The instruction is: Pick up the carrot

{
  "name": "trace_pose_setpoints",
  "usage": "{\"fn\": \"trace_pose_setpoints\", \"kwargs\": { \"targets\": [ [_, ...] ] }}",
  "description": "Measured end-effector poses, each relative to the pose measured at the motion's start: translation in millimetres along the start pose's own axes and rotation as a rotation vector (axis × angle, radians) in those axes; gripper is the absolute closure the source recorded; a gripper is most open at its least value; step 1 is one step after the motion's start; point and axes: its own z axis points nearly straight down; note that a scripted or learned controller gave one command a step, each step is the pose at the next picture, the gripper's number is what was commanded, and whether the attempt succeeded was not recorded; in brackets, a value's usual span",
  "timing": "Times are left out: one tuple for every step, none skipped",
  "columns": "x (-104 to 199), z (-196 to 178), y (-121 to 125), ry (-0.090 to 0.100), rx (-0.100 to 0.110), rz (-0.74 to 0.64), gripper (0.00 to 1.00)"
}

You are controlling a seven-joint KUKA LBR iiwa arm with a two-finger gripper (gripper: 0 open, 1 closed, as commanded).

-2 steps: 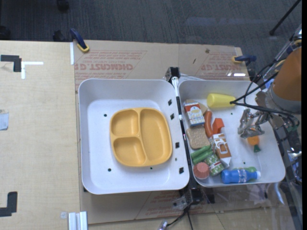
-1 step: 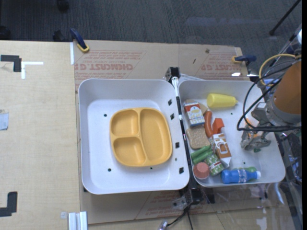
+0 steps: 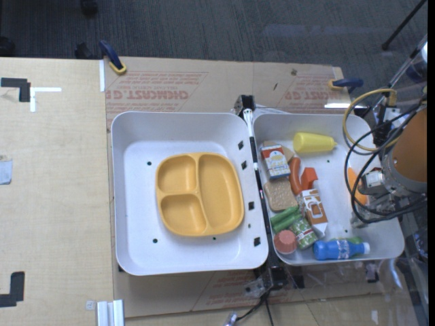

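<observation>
Carrot (image 3: 294, 176) lies among packed food in right bin (image 3: 326, 122), beside cracker (image 3: 280, 194). Arm (image 3: 411, 156) at bin's right edge; end effector state cannot tell. Plate (image 3: 200, 194) in left bin (image 3: 177, 121).

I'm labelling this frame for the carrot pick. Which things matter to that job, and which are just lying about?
For the job:
carrot, apparently the slim orange piece
right bin holding it
arm

Lying about:
yellow bottle
blue bottle
bread slice
small carton
red can
yellow divided plate in the left bin
</observation>
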Motion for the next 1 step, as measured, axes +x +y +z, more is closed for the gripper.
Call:
{"fn": "trace_pose_setpoints", "kwargs": {
  "targets": [
    [-5.2, 0.4, -0.4, -0.008, -0.001, -0.004, 0.00]
  ]
}}
